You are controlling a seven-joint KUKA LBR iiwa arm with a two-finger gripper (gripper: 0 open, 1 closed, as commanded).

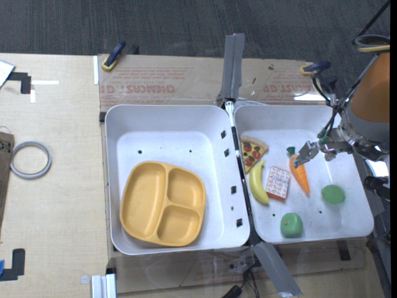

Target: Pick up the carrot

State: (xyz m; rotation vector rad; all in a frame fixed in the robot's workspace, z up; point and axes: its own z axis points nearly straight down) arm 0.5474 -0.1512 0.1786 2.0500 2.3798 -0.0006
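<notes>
The orange carrot [300, 175] with a green top lies in the right bin [347, 228], pointing toward the front, between a cracker box and a green round toy. My gripper [308, 153] hangs low over the carrot's upper end, reaching in from the right. I see nothing lifted; the carrot rests on the bin floor.
In the right bin also lie a pizza slice [252, 151], a banana [258, 183], a red-and-white box [277, 182], a green apple [291, 225] and a green round toy [333, 194]. The left bin [118, 129] holds a yellow divided plate [163, 202]. A tape roll [28, 159] sits far left.
</notes>
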